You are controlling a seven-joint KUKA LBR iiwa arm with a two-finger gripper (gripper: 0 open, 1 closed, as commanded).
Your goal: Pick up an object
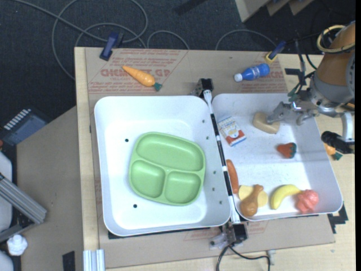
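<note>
— Status on the right bin (316, 126)?

— Arm's in from the right, and I've got the jaws (282, 113) low over the bin's far end, right at a tan, bread-like piece (265, 123). One finger looks to be touching its top edge, but I can't tell from this slant whether the jaws are released or clenched, and I don't see the piece sitting between them.

— What else is in that bin?

— A small carton (232, 131) near the divider, a strawberry (286, 149) mid-bin, a red sausage (232, 175) lying along the left wall. Along the near edge: a drumstick (251, 199), a banana (284, 195) just beside it, then a pink lumpy item (307, 201) in the corner.

— And the left bin (113, 151)?

— It carries a green divided tray (167, 168), three compartments, lying flat in the middle.

— Anything outside the bins?

— On the counter (90, 123) past them, a carrot (141, 76) behind the left bin and a blue bottle (252, 73) on its side behind the right one. An orange item (331, 149) sits just off the right bin's right rim; I can't make out what it is.
</note>
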